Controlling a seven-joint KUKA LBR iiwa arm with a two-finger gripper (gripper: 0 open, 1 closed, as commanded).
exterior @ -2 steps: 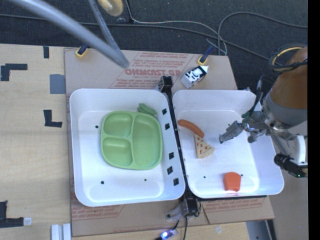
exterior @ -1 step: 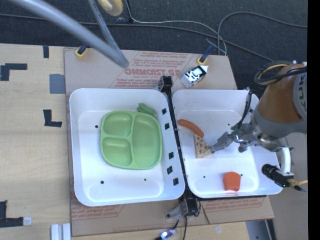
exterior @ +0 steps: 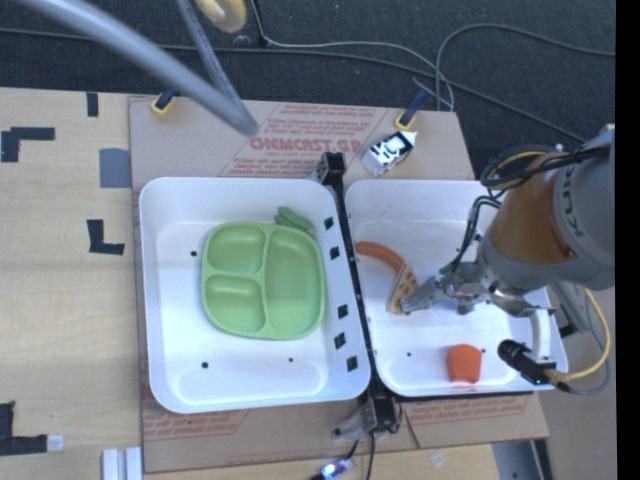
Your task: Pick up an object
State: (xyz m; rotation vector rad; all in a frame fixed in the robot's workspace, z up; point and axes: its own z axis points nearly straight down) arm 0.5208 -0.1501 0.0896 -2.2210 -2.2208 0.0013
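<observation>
Two white bins sit side by side. In the right bin [exterior: 400, 203] the pincer [exterior: 412, 300] seems to touch a waffle-patterned piece [exterior: 404, 286] beside an orange strip [exterior: 380, 254]; its grip is unclear.

Two white bins [exterior: 160, 268] — one green tray [exterior: 264, 278], three small items [exterior: 463, 363].

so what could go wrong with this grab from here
The tool sits low in the right bin, right at the tan waffle-patterned piece, which touches the orange curved piece; closing may nudge both aside. They also lie near the divider, so the piece could get pushed against that wall. The orange cup lies apart.
</observation>
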